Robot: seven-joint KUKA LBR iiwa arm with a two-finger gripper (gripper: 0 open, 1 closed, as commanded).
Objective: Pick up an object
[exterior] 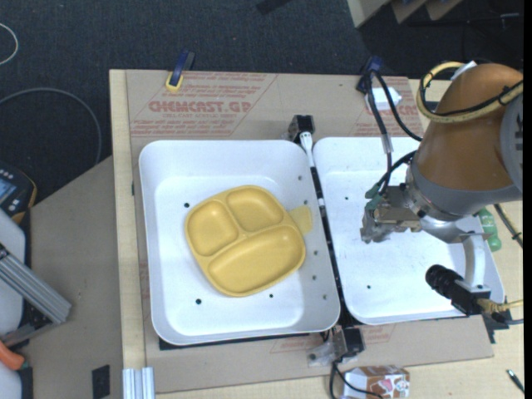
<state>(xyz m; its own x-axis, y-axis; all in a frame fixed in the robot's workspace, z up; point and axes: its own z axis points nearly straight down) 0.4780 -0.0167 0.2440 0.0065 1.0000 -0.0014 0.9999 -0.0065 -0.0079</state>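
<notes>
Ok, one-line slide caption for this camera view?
Gripper hangs over the right bin; a yellow divided plate lies in the left bin.

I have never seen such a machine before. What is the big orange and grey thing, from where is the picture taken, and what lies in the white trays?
The orange and grey thing is a robot arm, reaching in from the right. Its gripper hangs over the right white bin; I cannot tell whether it holds anything. One camera looks down from above, at a slant. The left white bin holds a yellow divided plate with three compartments. Both bins sit side by side on a wooden bench.
</notes>
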